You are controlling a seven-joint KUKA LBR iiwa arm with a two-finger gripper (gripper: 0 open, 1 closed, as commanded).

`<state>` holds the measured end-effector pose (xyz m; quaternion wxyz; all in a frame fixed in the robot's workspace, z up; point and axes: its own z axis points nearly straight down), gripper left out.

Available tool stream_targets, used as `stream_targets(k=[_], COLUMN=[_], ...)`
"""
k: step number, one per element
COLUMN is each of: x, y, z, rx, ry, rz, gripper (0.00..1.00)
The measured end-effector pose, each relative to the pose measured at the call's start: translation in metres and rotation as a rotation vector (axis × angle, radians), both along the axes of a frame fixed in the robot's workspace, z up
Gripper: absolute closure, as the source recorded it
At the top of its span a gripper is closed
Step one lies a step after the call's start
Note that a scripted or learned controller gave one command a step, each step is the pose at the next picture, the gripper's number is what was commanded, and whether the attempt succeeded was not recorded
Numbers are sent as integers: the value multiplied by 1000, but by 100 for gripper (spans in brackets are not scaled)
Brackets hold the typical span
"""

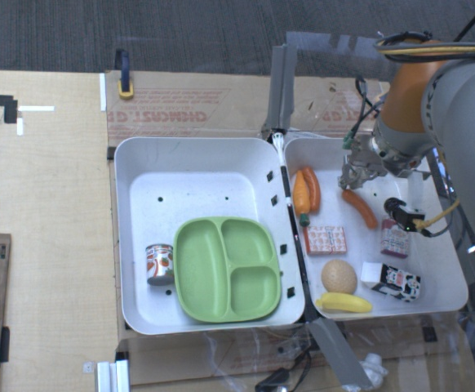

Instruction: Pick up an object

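Note:
My gripper (355, 175) hangs low in the right bin (452, 278), near its back, right over the upper end of a red sausage-shaped toy (362, 210). Whether it touches the toy is unclear. To its left lies an orange carrot (304, 191) against the bin's left wall. Nearer the front are a pink patterned box (326, 239), a tan egg-shaped object (339, 276), a yellow banana (344, 303), a small pink packet (394, 241) and a black-and-white carton (400, 282).
The left bin (124, 219) holds a green divided plate (225, 268) and a small can (160, 264) beside it. The arm and its cables cover the right bin's back right corner. A grey divider post (280, 88) rises between the bins at the back.

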<state>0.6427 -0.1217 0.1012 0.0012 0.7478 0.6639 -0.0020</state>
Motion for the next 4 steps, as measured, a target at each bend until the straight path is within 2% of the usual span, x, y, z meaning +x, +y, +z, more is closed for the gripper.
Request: stream_targets(k=[1, 2, 3, 4], x=[0, -44, -64, -49], y=[0, -35, -72, -31], z=[0, -10, 29, -10], rx=[0, 3, 3, 4], ry=[0, 1, -1, 1], rz=[0, 7, -2, 17], gripper=[0, 0, 0, 0])
